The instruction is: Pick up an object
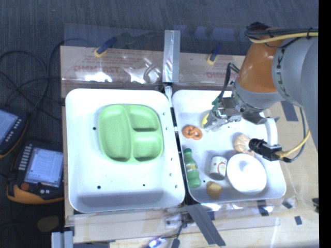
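The tabletop (pixel 77 61) carries two shallow white bins side by side, with a clear plastic sheet clipped along its far edge. The grey arm (pixel 297 71) with its orange band comes in from the right and bends down over the right bin (pixel 178 118). The left bin (pixel 77 190) holds a light green divided tray (pixel 130 132), which lies flat near the middle with its three compartments facing up.

In the right bin, a white bowl (pixel 246 172) sits near the front right corner. Just left of it, touching or nearly touching, is a small white cup (pixel 218 167) with a red mark, lying on its side. A green bottle (pixel 191 168) lies along the left wall of this bin, lengthwise from back to front. A tan, rounded bread-like piece (pixel 241 143) rests behind the bowl, close to a black part of the arm's cabling. A pretzel (pixel 193 133), orange-brown, lies near the left wall, behind the bottle. A small brown nugget-like piece (pixel 214 189) sits at the front, just below the cup.

The gripper (pixel 220 117) hangs low over the back half of the right bin, to the right of the pretzel and apart from it. A small yellow thing (pixel 206 120) shows at its left edge. Whether the fingers are open or closed, or grip anything, cannot be told from this angle.
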Motion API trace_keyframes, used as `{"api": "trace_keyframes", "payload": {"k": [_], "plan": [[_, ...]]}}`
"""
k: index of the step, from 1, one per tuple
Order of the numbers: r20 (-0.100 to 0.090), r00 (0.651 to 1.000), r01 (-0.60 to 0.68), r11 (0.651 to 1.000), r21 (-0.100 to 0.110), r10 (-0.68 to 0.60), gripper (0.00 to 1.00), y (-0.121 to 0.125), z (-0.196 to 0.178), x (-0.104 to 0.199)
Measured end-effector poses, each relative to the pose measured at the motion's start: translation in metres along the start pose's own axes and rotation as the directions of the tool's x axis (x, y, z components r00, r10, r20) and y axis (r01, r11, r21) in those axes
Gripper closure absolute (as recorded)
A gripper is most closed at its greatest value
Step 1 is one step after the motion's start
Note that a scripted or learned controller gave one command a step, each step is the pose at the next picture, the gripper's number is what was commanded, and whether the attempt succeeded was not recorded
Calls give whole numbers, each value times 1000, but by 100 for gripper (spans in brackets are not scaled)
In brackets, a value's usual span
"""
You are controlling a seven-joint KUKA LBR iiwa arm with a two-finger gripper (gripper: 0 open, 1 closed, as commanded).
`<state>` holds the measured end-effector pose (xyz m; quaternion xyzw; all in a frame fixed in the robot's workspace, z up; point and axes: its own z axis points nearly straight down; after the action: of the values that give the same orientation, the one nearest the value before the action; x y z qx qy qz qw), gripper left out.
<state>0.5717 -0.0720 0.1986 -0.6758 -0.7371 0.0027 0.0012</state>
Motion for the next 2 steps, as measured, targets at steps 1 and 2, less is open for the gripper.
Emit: {"api": "trace_keyframes", "payload": {"k": [1, 2], "plan": [[0, 1000, 19, 1000, 0, -19, 100, 1, 19, 37], [0, 1000, 19, 1000, 0, -19, 0, 1, 19, 37]]}}
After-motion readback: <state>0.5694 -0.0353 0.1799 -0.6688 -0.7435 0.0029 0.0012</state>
